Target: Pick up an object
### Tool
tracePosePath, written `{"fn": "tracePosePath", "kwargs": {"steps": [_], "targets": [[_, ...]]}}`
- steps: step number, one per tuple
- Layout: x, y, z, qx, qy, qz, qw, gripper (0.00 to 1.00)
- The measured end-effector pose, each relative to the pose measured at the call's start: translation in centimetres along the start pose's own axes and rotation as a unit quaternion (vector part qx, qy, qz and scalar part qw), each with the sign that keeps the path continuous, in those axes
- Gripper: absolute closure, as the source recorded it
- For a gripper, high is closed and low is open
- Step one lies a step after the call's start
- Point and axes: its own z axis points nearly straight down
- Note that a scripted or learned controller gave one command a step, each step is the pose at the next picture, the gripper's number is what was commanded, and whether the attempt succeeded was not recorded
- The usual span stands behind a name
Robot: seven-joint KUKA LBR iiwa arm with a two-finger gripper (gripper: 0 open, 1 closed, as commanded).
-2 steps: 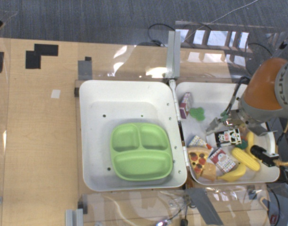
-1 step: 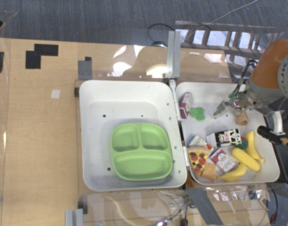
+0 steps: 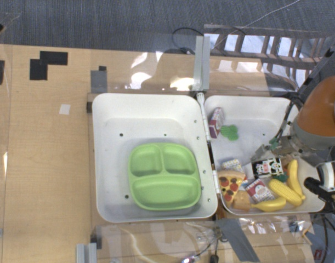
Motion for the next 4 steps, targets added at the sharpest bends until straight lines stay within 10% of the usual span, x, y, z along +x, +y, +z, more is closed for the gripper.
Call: {"fn": "tracePosePath", "kwargs": {"steps": [1, 2, 3, 4], "targets": [[0.0, 0.3, -0.9, -0.002, 0.000, 0.000, 1.0000, 1.00], [0.0, 0.3, -0.9, -0.002, 0.000, 0.000, 1.0000, 0.00], [1.8, 2.1, -0.1, -0.001, -0.003, -0.200, 0.9798, 0.00], [3.2, 0.5, -0.1, -0.002, -0.004, -0.040, 0.9992, 0.00]]}}
